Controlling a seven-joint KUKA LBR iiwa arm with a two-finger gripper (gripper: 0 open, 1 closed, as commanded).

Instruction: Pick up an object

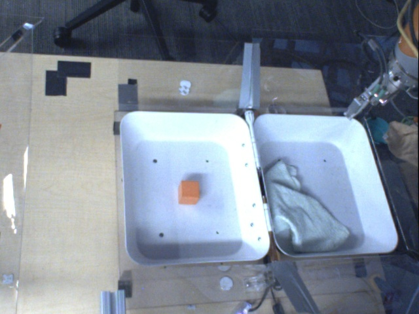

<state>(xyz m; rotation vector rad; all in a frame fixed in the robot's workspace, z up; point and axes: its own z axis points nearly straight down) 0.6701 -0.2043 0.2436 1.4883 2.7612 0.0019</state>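
Pale wood tabletop (65, 175) carries two shallow white plastic bins with rounded corners. I see a small orange cube (189, 192), matte and sharp-edged, near the middle of the left bin (137, 169). A crumpled grey cloth (301, 211) lies soft and folded in the right bin (366, 175). My gripper (370, 98) hangs beyond that bin's far right corner; I cannot tell its state.

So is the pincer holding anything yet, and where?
Nothing. The pincer hangs past the right bin's far corner; cloth and orange block lie untouched.
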